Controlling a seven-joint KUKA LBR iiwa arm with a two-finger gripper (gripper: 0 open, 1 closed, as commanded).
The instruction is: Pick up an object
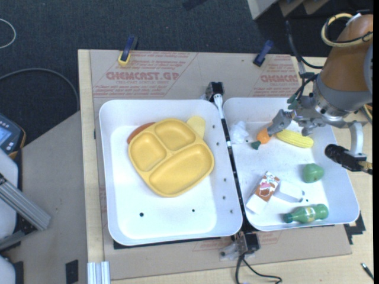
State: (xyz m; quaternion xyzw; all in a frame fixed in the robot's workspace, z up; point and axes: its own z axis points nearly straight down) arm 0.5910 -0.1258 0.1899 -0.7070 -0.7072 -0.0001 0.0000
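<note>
In the right bin (349, 194), my gripper (294, 126) hangs at the far side, open, with one finger (279, 122) slanting left toward a small orange carrot (262, 138). A yellow corn cob (295, 139) lies just below and between the fingers, and nothing is held. Nearer the front lie a green round piece (312, 172), a red and white carton (267, 187) on a white card, and a green bottle (305, 213) on its side. A white crumpled item (239, 132) sits by the bin's left wall.
The left bin (118, 206) holds a yellow divided plate (172, 156), with a reddish piece (134, 135) and a yellow piece (196, 123) poking out from under its far edge. A black fitting (340, 154) juts from the arm at the right.
</note>
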